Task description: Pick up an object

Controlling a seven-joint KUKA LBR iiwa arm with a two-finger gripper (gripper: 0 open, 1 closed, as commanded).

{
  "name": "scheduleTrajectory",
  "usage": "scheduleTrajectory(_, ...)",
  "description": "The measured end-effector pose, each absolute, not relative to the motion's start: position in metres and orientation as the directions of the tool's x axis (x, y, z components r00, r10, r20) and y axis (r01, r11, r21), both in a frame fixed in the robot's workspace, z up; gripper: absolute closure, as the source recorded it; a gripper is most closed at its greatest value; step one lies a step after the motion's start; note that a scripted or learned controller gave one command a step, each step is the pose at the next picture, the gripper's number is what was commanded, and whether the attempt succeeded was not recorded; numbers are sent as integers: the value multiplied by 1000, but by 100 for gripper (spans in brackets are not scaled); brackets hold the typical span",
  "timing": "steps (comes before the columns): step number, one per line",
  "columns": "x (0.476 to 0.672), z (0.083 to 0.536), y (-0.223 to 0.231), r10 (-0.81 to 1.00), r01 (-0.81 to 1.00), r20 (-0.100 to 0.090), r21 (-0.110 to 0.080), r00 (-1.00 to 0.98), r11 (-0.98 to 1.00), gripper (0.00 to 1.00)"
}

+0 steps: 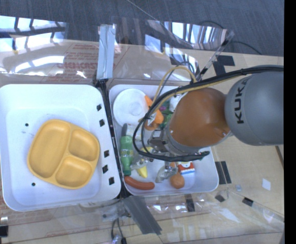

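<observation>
The right bin (pixel 208 179) holds several small objects: a white round lid or plate (pixel 129 105), a green bottle (pixel 125 151), a red sausage (pixel 139 184), a small yellow piece (pixel 142 172), an orange round item (pixel 177 181) and a red-and-white carton (pixel 187 169). An orange toy piece (pixel 158 117) lies near the lid. The arm's orange band and wrist (pixel 197 118) hang over the bin's middle. My gripper (pixel 164 173) points down among the objects near the carton and the orange item.
The left bin (pixel 15 100) contains a yellow divided tray (pixel 63 153). Cables (pixel 173 83) loop off the wrist over the right bin's far side. A black divider (pixel 107 131) runs between the bins. Clear plastic sheeting (pixel 51 60) surrounds the bench.
</observation>
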State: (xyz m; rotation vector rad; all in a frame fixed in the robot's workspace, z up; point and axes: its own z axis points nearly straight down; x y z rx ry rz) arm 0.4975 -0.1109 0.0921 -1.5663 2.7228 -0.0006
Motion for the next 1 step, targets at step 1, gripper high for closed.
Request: scheduleTrajectory(1, 500, 102, -107, -868, -868, -3, -2, -496, 496, 100)
